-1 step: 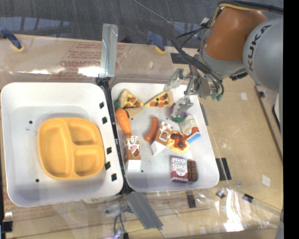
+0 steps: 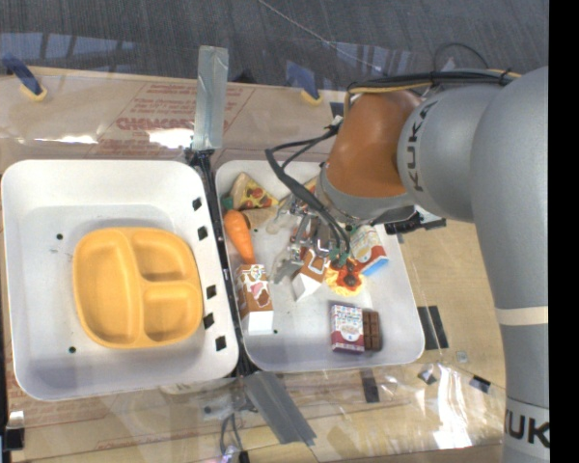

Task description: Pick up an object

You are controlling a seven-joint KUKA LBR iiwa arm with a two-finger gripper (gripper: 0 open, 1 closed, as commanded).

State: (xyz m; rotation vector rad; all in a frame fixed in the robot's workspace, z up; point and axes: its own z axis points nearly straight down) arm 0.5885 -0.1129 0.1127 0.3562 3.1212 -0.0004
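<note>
Reaching from the right, arm [image 2: 482,143] hangs over right bin [image 2: 405,326].

Dark grey ribbed carpet [image 2: 125,3] covers the floor beyond the bench. The bench top [image 2: 68,104] looks like brown cardboard under a clear plastic sheet [image 2: 145,128] that catches the light in pale glints. Blue tape tabs [image 2: 24,77] pin its far edge, and a grey tape strip [image 2: 210,90] runs upright near the middle.
</note>
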